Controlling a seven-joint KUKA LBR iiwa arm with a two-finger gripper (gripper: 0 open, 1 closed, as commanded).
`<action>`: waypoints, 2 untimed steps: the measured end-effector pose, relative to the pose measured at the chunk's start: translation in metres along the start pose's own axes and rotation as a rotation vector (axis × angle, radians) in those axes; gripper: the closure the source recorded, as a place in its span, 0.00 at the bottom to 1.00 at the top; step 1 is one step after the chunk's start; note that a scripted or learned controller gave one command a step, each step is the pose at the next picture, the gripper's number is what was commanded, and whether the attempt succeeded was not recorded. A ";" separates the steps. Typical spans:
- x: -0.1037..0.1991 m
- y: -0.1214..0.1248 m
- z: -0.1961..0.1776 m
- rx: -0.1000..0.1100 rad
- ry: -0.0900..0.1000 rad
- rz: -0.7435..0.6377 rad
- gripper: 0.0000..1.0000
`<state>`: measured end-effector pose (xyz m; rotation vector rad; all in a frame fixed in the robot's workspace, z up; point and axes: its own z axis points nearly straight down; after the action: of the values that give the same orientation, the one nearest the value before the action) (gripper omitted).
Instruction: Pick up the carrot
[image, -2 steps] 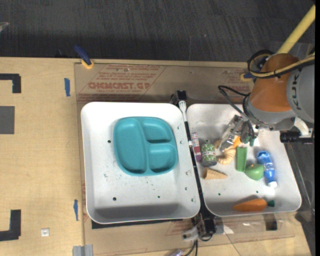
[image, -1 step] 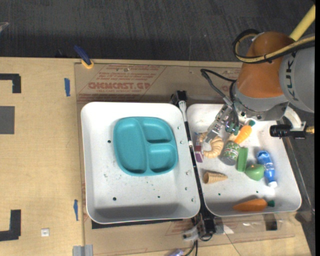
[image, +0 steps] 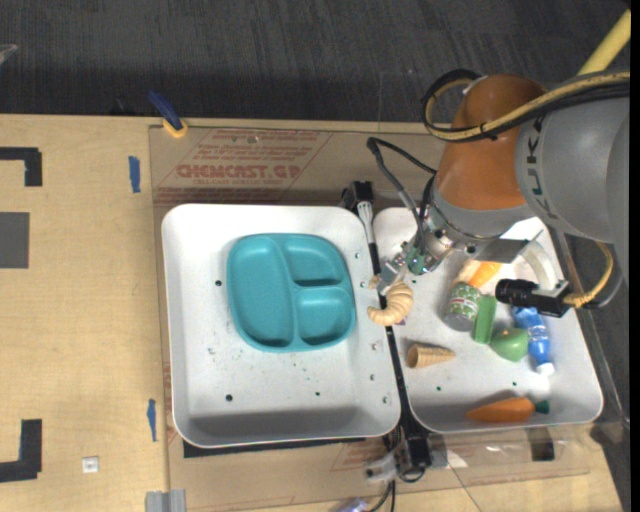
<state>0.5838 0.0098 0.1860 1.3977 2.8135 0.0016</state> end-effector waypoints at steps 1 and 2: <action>0.029 -0.047 0.002 0.004 0.001 0.528 1.00; 0.094 -0.023 -0.001 0.003 0.004 0.563 1.00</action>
<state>0.5092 0.0707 0.1871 2.1278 2.3179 -0.0007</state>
